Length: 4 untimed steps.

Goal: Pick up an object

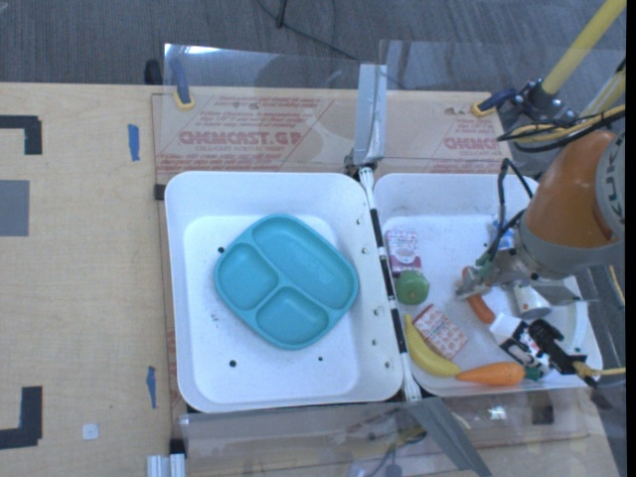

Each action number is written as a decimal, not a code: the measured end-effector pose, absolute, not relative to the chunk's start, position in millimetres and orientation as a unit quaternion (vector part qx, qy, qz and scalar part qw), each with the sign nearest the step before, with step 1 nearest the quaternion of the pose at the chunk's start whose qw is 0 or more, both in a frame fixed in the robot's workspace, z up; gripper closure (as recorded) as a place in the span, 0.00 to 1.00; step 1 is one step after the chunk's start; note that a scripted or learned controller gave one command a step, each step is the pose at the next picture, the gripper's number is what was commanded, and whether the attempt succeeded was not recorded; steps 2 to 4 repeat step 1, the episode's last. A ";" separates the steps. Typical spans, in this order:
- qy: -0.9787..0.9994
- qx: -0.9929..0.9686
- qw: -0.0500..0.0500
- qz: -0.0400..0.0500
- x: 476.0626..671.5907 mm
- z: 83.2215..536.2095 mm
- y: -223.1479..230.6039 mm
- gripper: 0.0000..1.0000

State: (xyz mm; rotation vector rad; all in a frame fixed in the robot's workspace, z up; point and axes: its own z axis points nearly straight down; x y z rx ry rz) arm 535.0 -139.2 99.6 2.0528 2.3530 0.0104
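Overhead slanted view of a light wooden bench [79, 266] w/ two shallow white plastic bins side by side. The left white bin [189, 366] held a turquoise plastic plate w/ three compartments [286, 280], lying flat near that bin's middle, tilted at an angle. The right white bin [447, 197], just beside the left one across a shared central divider, served as landmark for the rest. Near its left wall, toward the far half, lay a small red-and-white packet [402, 248]; touching the packet's near end sat a small round green fruit, lime-like [412, 287]. Closer to the bin's near-left corner lay a yellow banana [425, 355], curved along the wall, w/ a red-and-white patterned snack wrapper [440, 330] resting partly on it. Along the bin's near edge lay an orange carrot [490, 374], just right of the banana's tip. The grey arm w/ orange band [564, 202] came in over the bin's right side, and its two-finger gripper [485, 284] was low inside the bin, right of centre, above a small orange-red item [481, 309] of unclear kind. Whether the claw was open or closed: couldn't tell, approx. too blurred and crowded by cables.
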 end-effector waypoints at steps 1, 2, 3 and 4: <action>0.742 0.671 0.001 0.000 587.9 233.6 -69.4 1.00; 0.742 0.671 0.001 0.000 587.9 233.6 -69.4 1.00; 0.742 0.671 0.001 0.000 587.9 233.6 -69.4 1.00; 0.742 0.671 0.001 0.000 587.9 233.6 -69.4 1.00</action>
